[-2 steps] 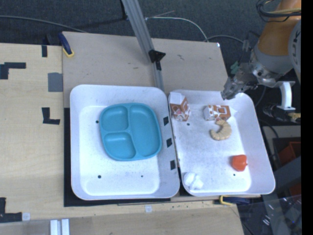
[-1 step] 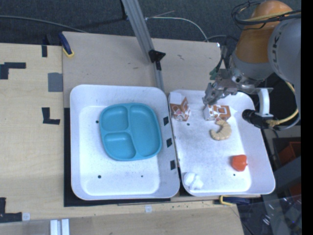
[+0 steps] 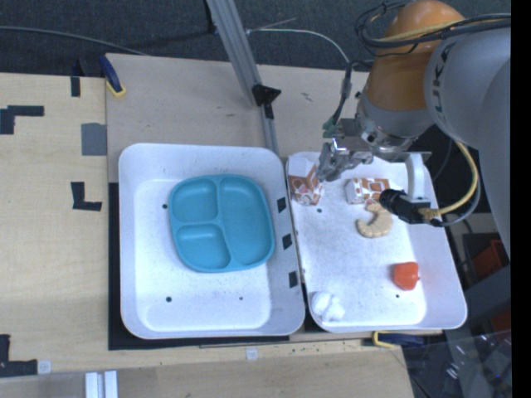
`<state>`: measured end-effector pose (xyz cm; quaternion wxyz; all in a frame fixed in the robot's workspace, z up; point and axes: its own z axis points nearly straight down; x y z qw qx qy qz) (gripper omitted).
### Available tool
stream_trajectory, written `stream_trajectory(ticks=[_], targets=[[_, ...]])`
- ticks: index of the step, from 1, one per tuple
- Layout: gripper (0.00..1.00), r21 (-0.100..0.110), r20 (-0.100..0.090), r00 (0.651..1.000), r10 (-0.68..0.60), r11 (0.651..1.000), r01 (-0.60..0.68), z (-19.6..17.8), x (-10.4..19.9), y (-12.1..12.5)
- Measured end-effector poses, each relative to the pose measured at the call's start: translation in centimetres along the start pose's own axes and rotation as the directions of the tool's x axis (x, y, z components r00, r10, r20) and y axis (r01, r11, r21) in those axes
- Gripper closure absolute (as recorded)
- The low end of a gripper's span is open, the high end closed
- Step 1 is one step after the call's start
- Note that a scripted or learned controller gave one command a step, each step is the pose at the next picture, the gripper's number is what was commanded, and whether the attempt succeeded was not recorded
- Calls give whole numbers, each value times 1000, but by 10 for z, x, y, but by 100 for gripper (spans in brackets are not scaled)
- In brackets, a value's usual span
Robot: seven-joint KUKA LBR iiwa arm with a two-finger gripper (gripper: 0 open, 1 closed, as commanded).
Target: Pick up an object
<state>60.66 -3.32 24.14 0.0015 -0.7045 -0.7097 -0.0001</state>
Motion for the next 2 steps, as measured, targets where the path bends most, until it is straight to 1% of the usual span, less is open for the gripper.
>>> stream_trajectory(ticks=[1, 2], targets=[[100, 0, 0, 1000, 0, 1000, 0, -6, 54, -11], [100, 2, 2, 1000, 0, 1000, 0, 13, 109, -17]])
